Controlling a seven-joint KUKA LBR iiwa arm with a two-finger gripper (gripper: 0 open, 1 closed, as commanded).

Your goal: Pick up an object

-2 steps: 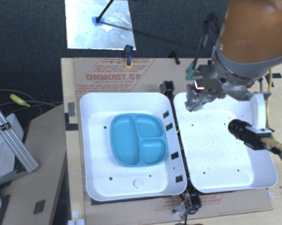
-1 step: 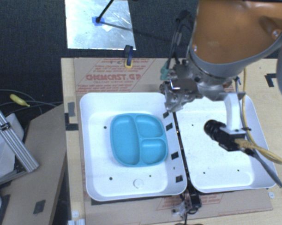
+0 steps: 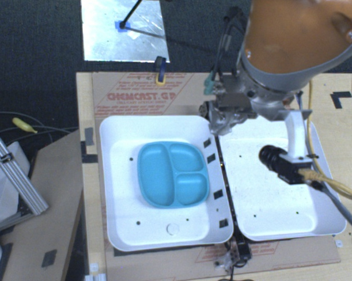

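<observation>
At the far left, an aluminium frame (image 3: pixel 16 177) is seen beside the bench (image 3: pixel 94 266), and a yellow-tipped cable (image 3: pixel 23 126) is noted on the dark floor behind it. A shiny metal sheet (image 3: pixel 123 29) is observed at the far side, left of centre, with a blue mark on it. On the bench, a brown cardboard sheet (image 3: pixel 140 92) with red lettering is laid under both bins. The left bin (image 3: pixel 124 225) is found to hold a blue divided plate (image 3: pixel 171 173), lying flat near the bin's middle with three compartments facing up; a small round mark is noted on the bin floor nearer the front. Black clips are seen along the seam where the two bins meet. Above the far end of that seam, the tool (image 3: pixel 221 125) is located, held over the far left corner of the right bin (image 3: pixel 271 220); whether it is wide or narrow cannot be told, as its tip is blurred and masked by the wrist. Nothing is seen held in it. To the right, a black cylindrical fitting (image 3: pixel 280 162) on a white bracket, with a braided hose (image 3: pixel 333 186), is seen over the right bin. The grey and orange arm (image 3: pixel 299 35) occupies the far right.
</observation>
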